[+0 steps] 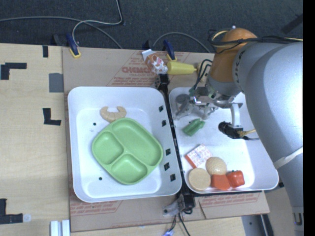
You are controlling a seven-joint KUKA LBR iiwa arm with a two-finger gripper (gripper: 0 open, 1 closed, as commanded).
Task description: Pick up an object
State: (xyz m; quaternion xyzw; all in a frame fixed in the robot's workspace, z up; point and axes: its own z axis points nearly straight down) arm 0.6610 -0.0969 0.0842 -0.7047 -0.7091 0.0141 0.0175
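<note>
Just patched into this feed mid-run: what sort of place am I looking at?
Probably a robot lab's pick-and-place test bench, not a kitchen: two white bins clamped onto cardboard, toy food like a croissant and a green divided plate, and loose cables behind.

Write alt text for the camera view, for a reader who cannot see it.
A grey robot arm reaches from the right, its pincer low in the right bin just above a small green object. Toy foods cluster at that bin's near edge. The left bin holds a green divided plate and a tan croissant.
</note>
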